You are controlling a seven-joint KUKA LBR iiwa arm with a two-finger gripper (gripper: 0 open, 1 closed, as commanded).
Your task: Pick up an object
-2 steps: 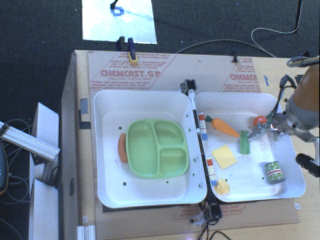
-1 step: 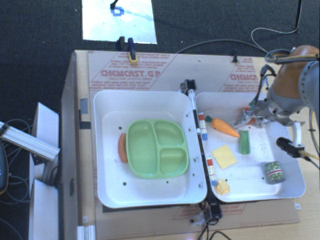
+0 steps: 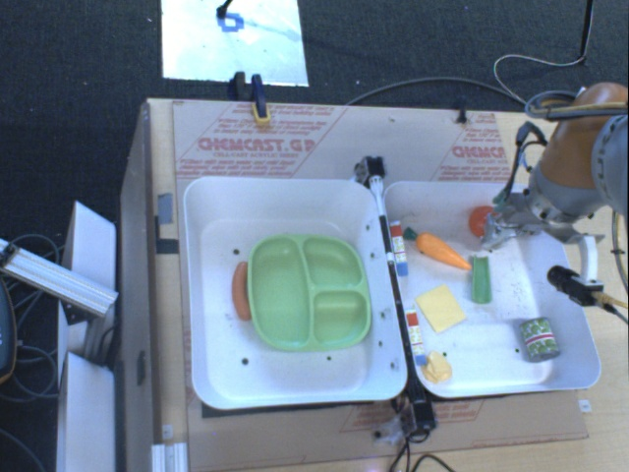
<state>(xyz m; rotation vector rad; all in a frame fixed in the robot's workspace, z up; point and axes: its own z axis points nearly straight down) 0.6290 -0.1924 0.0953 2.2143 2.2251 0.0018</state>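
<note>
Grey and orange, the arm reaches in over the right bin [image 3: 580,357], and its gripper [image 3: 498,226] sits low at that bin's far side; whether it is apart or together I cannot tell, since the wrist hides the tips from above. Nothing can be seen held there. Going near to far from the gripper: a red ball-like object [image 3: 480,219] lies touching or just beside it, partly hidden, so it seems the likeliest target. Just past that, toward the bin divider, lies the toy carrot [image 3: 439,250], and just below the gripper stands a green block [image 3: 481,279]. Farther off is a yellow square piece [image 3: 441,309] — then a small yellow toy [image 3: 436,367] at the near edge and a patterned can [image 3: 538,338] in the near right corner. Well apart, in the left bin [image 3: 216,264], rest a green divided tray [image 3: 310,293] and an orange sausage-shaped piece [image 3: 240,290] beside it.

By my reading, the step in hand is the descent or closing stage — 1 object is being approached, none lifted yet. The next move calls for a firm closure centred on the red object, then a straight rise clear of the carrot.
</note>
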